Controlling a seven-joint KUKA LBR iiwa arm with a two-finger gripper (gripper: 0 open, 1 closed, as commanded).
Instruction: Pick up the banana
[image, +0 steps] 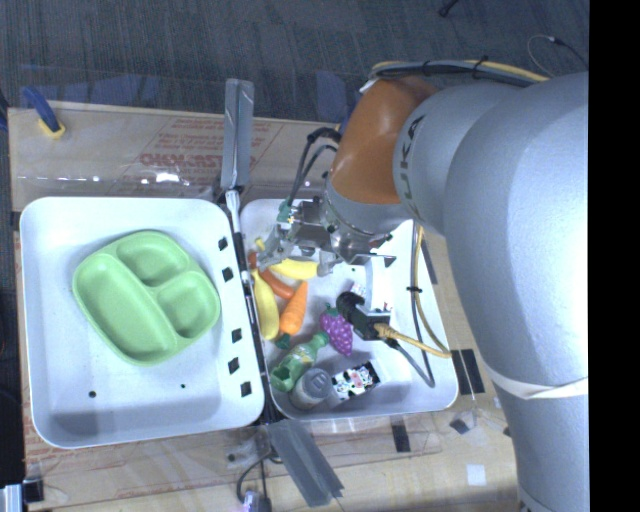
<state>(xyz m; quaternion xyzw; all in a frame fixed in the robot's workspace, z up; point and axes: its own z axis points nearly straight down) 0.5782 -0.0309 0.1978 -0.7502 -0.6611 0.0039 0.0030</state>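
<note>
One banana (266, 305) partly hidden beneath the carrot (292, 310).

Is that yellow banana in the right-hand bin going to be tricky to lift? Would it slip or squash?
The banana looks smooth and glossy like a plastic toy, so probably stiff, light, and somewhat slippery. Its curved shape may let it twist between fingers. It lies tight against the bin wall with the carrot alongside, so it would likely nudge its neighbours when lifted.
</note>
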